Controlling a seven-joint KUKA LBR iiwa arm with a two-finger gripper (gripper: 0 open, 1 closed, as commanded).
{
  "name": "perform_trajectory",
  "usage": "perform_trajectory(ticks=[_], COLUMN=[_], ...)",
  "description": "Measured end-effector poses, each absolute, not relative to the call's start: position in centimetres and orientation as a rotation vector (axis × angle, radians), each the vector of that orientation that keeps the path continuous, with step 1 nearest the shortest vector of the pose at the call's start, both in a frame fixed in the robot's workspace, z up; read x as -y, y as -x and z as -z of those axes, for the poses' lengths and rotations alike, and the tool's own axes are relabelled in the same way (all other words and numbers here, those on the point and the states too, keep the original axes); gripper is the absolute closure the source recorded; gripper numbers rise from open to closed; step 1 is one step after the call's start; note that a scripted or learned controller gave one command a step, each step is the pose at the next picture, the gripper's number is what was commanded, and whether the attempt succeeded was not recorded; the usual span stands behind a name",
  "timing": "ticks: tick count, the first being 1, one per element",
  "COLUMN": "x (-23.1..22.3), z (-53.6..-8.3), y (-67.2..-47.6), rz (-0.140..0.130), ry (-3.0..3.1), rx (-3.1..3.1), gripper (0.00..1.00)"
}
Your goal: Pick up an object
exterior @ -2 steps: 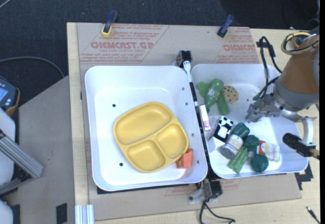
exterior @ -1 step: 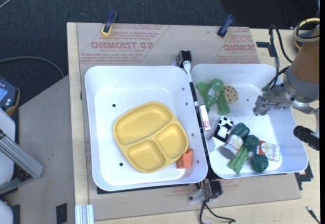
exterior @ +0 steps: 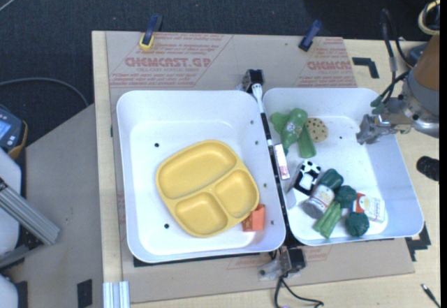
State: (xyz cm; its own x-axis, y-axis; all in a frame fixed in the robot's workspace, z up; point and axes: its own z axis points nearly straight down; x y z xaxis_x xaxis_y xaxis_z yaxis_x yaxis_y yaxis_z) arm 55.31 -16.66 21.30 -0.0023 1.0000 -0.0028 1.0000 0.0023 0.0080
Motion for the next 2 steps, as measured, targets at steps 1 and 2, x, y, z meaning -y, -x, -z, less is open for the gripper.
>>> perform_trajectory(ticks=[1, 2], x=[16.7, 10.8], z=[-22.6, -23.5], y=[-55.4, -55.4], rz=[-0.003, -0.003], ry=[-2.217, -2.215], rx=[-2.219, -2.229], gripper=[1.00, 1.00])
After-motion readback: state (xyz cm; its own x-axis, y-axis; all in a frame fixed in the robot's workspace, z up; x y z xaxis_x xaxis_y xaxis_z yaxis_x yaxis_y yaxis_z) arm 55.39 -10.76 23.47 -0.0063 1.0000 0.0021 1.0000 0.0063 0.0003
